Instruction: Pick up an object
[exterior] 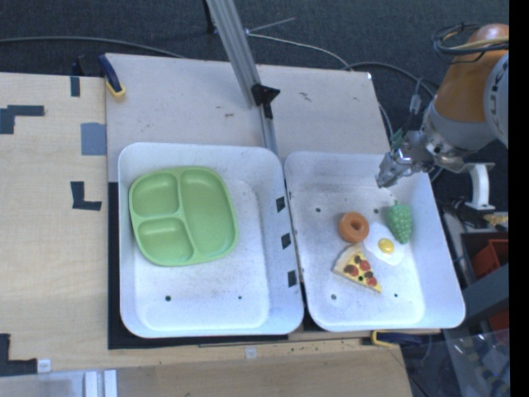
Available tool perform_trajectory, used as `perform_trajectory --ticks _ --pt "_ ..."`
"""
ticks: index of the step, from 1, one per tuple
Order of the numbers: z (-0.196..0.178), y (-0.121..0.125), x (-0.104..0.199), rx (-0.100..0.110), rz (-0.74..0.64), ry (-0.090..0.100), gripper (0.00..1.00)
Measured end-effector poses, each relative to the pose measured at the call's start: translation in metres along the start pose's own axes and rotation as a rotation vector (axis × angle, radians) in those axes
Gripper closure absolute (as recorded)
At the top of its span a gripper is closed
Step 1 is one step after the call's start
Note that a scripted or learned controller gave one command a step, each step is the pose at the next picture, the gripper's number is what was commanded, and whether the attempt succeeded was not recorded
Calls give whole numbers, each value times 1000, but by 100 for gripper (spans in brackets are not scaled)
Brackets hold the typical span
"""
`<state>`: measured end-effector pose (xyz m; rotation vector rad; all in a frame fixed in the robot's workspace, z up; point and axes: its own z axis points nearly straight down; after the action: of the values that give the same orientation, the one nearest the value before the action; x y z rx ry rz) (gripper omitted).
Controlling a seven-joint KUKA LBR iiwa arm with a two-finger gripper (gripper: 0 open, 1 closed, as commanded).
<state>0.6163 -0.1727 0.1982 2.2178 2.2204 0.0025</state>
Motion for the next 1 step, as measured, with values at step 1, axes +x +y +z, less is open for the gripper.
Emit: perform_trajectory --ticks 1 --pt "-54 1 0 -2 0 0 100"
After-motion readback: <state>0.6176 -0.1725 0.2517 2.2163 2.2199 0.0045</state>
